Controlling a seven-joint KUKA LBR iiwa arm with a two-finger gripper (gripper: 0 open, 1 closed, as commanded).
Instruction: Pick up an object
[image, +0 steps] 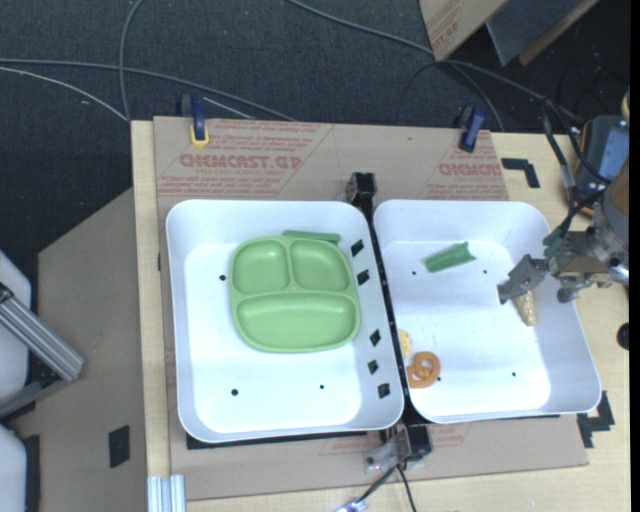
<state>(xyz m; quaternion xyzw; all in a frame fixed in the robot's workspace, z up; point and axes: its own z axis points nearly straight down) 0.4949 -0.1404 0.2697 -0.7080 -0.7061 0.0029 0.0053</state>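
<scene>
My gripper (545, 288) hangs over the right side of the right bin (480, 400), with its fingers spread open and nothing between them. A small tan piece (527, 313) lies just below its left finger (517, 281). A green stick-shaped object (447, 257) rests in the bin's far part, to the left of the gripper. An orange ring (424, 369) lies near the bin's front left corner, with a small yellow bit (404, 343) beside it at the divider.
The left bin (270, 400) holds a green divided plate (294, 294), with a flat green strip (312, 237) behind it. Black clips (375, 340) run along the wall between the bins. Blue clamps (199, 117) hold the board's far edge.
</scene>
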